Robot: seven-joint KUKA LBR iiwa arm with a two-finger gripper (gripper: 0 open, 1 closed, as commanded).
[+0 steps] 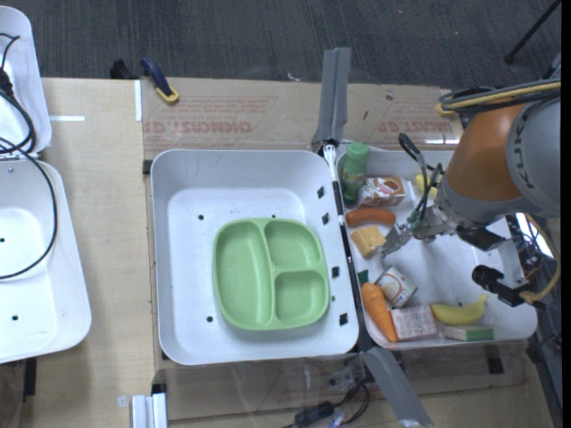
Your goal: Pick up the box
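A small white and red box (395,286) lies tilted in the right bin (446,261), near its middle. A flat pinkish box (412,323) rests by the bin's front wall, and a red and white packet (384,190) lies toward the back. The grey arm with its orange band (482,154) reaches in from the right. Its gripper (395,237) hangs low over the bin, just right of a yellow cheese wedge (366,240) and a short way behind the small box. Nothing is seen in its grasp.
The right bin also has a green bottle (355,166), a sausage (369,216), a carrot (378,311), a banana (459,310) and a green-yellow block (468,333). A green divided plate (271,273) lies in the left bin (178,239). A grey divider post (334,96) stands between the bins.
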